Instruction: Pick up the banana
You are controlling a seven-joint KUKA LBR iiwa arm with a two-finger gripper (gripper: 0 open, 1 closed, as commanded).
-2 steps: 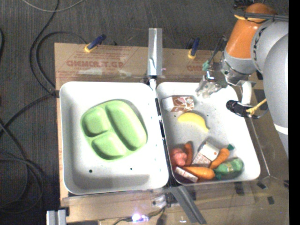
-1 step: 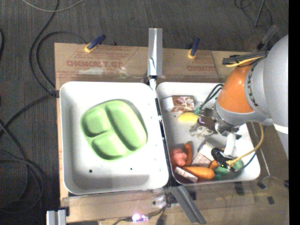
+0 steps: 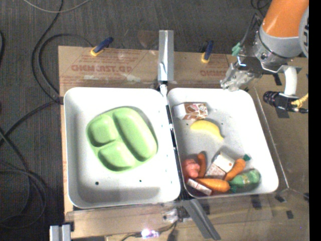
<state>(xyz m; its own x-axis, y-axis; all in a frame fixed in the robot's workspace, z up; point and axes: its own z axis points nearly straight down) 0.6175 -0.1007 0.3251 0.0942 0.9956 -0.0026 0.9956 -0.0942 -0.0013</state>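
A yellow banana (image 3: 207, 128) lies in the right bin (image 3: 261, 134), in its upper middle, just below a small brown and white box (image 3: 194, 110). My gripper (image 3: 234, 82) hangs above the far right rim of that bin, up and to the right of the banana and well apart from it. Nothing shows between its fingers.
A green divided plate (image 3: 122, 137) sits in the left bin (image 3: 75, 185). At the right bin's near end lie two carrots (image 3: 215, 185), a pink fruit (image 3: 190, 167), a small carton (image 3: 218, 166) and a green vegetable (image 3: 246, 179). A metal divider (image 3: 165, 59) stands between the bins.
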